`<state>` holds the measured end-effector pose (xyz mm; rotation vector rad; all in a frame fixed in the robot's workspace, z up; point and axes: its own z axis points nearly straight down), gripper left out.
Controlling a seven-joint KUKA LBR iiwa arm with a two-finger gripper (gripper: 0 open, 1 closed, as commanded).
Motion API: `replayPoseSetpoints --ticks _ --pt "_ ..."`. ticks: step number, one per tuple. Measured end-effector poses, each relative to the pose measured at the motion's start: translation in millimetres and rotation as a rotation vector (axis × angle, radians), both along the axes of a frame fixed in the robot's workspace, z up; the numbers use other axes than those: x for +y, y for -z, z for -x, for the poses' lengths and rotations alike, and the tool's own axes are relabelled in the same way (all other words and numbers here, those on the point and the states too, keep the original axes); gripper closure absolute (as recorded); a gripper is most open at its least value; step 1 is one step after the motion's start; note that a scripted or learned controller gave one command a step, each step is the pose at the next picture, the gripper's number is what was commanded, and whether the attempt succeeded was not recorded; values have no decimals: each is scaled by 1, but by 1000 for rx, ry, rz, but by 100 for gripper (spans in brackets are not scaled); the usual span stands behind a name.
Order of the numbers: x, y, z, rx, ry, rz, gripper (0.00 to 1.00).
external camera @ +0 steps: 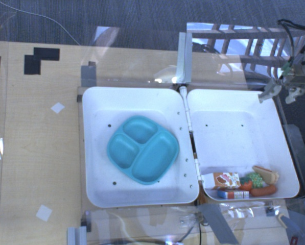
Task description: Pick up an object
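The pincer (281, 92), whose state we cannot tell, hangs beside two white bins (137, 98): one teal divided plate (143, 149).

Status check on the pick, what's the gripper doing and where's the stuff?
Gripper at right bin's far right corner, holding nothing visible. Small toy food items piled in right white bin's near corner, untouched. Blue divided plate in left bin; nothing in the way.

Bins (142, 98): smooth matt white plastic. Divided plate (143, 149), left bin: glossy turquoise plastic. Bench (34, 152): pale wood-grain, matt. Upper frame: clear glossy panels (221, 60).
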<state>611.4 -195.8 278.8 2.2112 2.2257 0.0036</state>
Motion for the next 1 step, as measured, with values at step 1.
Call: replayPoseSetpoints --ticks 1 --pt "-10 88 36 2 -41 0 0"
